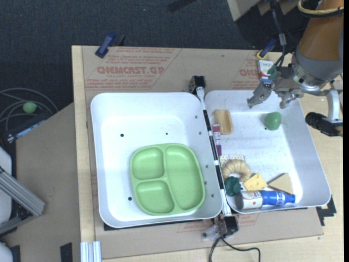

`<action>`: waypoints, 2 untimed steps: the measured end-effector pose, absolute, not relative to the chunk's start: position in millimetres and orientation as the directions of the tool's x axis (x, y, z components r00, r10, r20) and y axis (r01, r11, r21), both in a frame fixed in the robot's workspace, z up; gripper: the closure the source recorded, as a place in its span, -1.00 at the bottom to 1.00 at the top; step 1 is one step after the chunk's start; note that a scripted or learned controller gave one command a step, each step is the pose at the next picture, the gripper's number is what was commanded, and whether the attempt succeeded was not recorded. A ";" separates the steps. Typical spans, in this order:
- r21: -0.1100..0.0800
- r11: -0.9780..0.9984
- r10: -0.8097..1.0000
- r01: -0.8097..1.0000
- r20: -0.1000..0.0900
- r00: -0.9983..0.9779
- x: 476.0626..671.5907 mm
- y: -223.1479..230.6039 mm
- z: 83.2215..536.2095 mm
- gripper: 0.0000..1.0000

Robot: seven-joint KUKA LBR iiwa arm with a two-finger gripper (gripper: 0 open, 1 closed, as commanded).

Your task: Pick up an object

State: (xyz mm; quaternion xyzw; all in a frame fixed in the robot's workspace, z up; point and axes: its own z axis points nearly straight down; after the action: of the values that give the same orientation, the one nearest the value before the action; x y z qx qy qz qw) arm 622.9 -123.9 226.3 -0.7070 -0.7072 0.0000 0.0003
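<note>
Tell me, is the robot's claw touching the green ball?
Apart. The camera view shows the gripper open near the right bin's far edge, with a strip of bare white bin floor between its fingers and the green ball.

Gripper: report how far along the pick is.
Done: the gripper has reached the far end of the right bin, its fingers spread. In hand: nothing sits between its fingers; it hovers next to the green ball. Left: closing on an object and lifting it. The ball, the tan block and the pile at the near end all lie in the bin.
</note>
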 end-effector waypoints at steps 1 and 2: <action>-0.004 0.002 1.000 1.000 0.005 -0.002 645.7 -220.3 106.3 -1.00; -0.002 0.001 1.000 1.000 0.001 -0.001 647.0 -206.4 84.4 -1.00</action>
State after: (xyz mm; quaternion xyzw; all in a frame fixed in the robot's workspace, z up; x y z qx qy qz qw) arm 647.0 -206.4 84.4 -0.7068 -0.7075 0.0003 0.0013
